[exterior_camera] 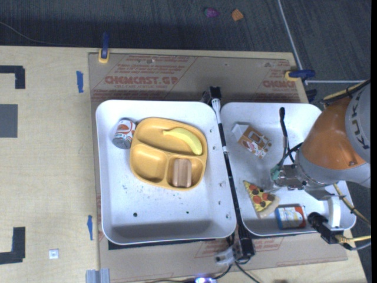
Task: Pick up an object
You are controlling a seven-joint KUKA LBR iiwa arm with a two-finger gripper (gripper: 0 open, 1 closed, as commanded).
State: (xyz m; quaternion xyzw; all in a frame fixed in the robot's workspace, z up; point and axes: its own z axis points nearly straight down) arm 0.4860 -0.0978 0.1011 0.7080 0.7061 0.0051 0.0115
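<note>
In the right bin (312, 112) a toy pizza slice (260, 197) lies near the front left. A small blue and orange carton (290, 216) lies on its side at the front. A clear-wrapped snack (254, 141) rests toward the back. My gripper (277, 175) hangs over the middle of this bin, just right of and above the pizza slice, under the orange band (333, 143) of the arm. The wrist body hides its tips.
The left bin (118, 211) holds a yellow divided plate (147, 158) with a banana (185, 138) and a brown sausage-like piece (181, 173). A drink can (123, 133) lies beside the plate. Black cables (283, 131) trail across the right bin.
</note>
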